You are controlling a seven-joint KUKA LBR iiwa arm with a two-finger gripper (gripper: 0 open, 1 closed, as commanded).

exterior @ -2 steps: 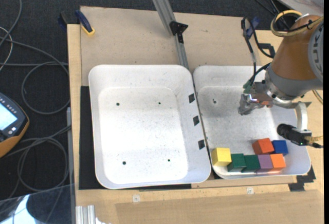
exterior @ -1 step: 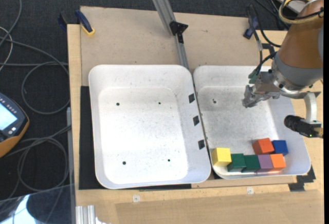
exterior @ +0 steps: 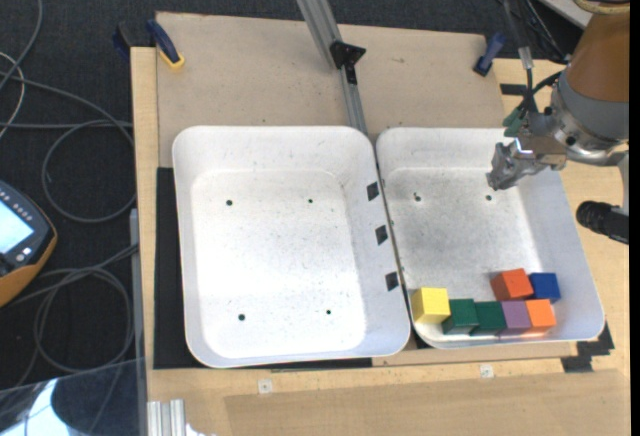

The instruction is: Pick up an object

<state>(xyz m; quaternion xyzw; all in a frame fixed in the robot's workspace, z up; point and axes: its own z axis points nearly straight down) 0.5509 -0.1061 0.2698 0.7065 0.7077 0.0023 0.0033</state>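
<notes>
Gripper point(exterior: 505, 167) hovers above the right bin's point(exterior: 560, 214) far side, well apart from the blocks; whether it is open or closed cannot be told. Descending into the packed cluster risks a pinch on two blocks or a slip. Small coloured cubes, orange block point(exterior: 512, 283) among them, crowd the near edge, touching.

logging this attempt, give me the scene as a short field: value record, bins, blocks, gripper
bins: two shallow white bins, left bin and right bin, side by side
blocks: all in the right bin, clustered along its near edge
block colours: yellow block, green blocks, purple block, red-orange block, blue block, orange block
gripper: gripper over the right bin's far right part, apart from the blocks
held: nothing seen between the fingers
</notes>
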